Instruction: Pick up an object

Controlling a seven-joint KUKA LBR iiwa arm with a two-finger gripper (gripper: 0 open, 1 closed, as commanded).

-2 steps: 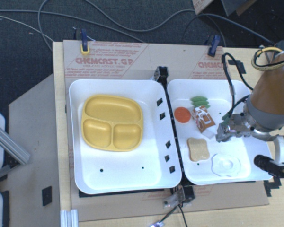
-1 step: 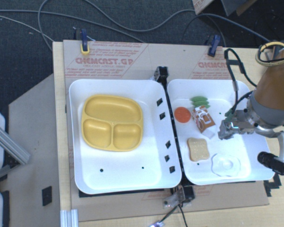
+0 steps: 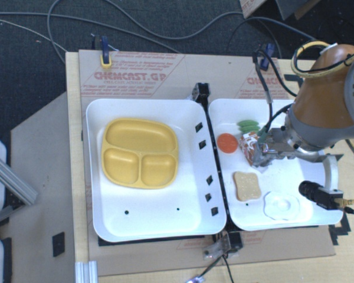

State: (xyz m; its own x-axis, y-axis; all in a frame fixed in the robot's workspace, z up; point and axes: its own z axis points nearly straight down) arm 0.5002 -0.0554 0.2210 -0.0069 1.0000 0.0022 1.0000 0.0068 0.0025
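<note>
Claw [image 3: 258, 152] low in the right white bin [image 3: 318, 217], at a crinkled red-and-white packet [image 3: 249, 144]; finger state cannot be told, the metal wrist hides it. Packet sits left of the claw, touching or nearly so. Round orange-red disc [image 3: 227, 143] just left of the packet, close to the bin's left wall. Small green leafy piece [image 3: 248, 125] on the far side of the packet. Tan bread-like slice [image 3: 246, 186] nearer, white round lid-like piece [image 3: 281, 205] to its right. Open floor remains along the right bin's near right part. Left white bin [image 3: 159, 217] holds a yellow three-compartment plastic tray [image 3: 140, 152]; its near half is bare. Both bins rest on the cardboard-covered counter [image 3: 141, 72].
</note>
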